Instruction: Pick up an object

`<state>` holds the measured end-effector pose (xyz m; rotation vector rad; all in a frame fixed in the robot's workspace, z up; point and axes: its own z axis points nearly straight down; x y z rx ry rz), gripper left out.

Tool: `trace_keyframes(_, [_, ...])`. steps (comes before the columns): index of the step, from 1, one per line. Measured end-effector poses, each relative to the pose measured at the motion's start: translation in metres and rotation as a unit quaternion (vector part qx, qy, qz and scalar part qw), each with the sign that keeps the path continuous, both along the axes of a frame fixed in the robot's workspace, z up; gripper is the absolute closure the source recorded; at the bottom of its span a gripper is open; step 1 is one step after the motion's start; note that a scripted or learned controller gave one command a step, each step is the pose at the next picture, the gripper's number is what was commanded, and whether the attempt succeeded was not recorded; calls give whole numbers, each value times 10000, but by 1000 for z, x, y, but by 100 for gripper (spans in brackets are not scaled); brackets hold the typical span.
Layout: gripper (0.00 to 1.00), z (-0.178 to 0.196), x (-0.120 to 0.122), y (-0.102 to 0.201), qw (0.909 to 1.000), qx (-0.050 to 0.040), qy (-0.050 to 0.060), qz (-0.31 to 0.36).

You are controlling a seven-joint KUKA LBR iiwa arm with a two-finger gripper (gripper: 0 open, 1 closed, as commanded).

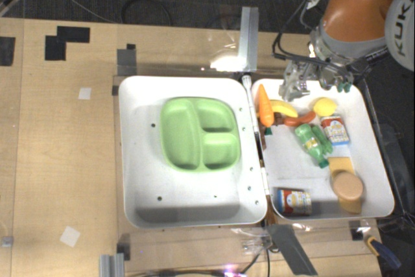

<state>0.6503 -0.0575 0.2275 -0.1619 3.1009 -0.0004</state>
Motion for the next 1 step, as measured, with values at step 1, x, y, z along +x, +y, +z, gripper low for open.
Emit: trace_keyframes(1, [100, 13, 2, 1, 10000, 0, -56, 8])
